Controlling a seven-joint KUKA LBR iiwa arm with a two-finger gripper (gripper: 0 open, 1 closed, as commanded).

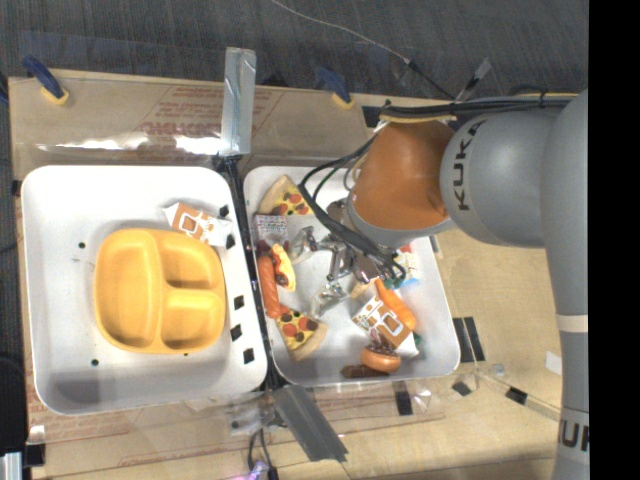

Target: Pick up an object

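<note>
jaws: i cannot tell their state on my gripper (pixel 335 268) above the right bin (pixel 440 313); toys crowd from six to nine o'clock, so it may snag two.

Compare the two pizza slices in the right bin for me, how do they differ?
The upper pizza slice lies at the bin's far left corner, while the lower pizza slice lies near the front wall. The upper one touches a small packet below it; the lower one touches the hot dog above it. Both are toy wedges with red toppings.
</note>
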